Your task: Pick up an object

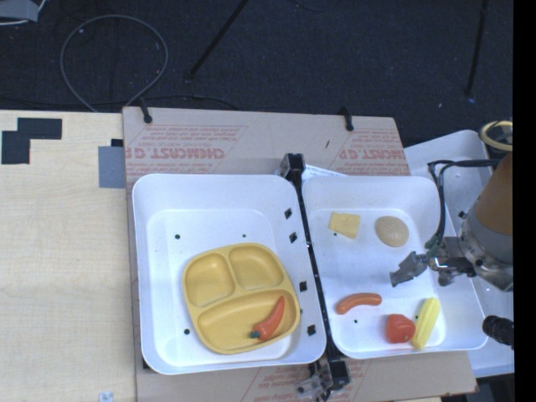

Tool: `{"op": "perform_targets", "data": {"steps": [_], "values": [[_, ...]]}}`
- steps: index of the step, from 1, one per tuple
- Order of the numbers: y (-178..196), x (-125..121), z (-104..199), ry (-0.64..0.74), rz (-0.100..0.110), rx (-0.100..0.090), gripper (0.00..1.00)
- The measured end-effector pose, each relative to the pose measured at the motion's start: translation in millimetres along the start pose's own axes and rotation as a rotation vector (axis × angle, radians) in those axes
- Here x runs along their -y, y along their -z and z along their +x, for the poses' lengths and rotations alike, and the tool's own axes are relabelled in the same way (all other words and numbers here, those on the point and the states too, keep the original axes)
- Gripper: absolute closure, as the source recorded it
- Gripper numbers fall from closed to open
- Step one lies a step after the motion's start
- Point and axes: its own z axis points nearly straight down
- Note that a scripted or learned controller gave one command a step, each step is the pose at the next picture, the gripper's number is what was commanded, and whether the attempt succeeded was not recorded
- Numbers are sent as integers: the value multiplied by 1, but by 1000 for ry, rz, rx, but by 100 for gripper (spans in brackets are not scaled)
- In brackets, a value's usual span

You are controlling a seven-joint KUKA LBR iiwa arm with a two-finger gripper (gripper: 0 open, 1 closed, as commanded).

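Hovering low over the right bin just above the corn cob, the pincer looks spread and unloaded, seemingly positioned for a grab.

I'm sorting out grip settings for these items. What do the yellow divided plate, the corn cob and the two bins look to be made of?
The yellow divided plate looks like moulded plastic: even colour, soft sheen, rounded compartment ridges. The corn cob is probably toy plastic, with a uniform bright yellow and smooth outline, though it is too small to be sure. The left bin and right bin appear to be thin, smooth white plastic with rounded corners.
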Motion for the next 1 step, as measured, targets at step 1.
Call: {"op": "perform_targets", "data": {"steps": [1], "values": [[-45, 0, -5, 0, 0, 0, 0]]}}
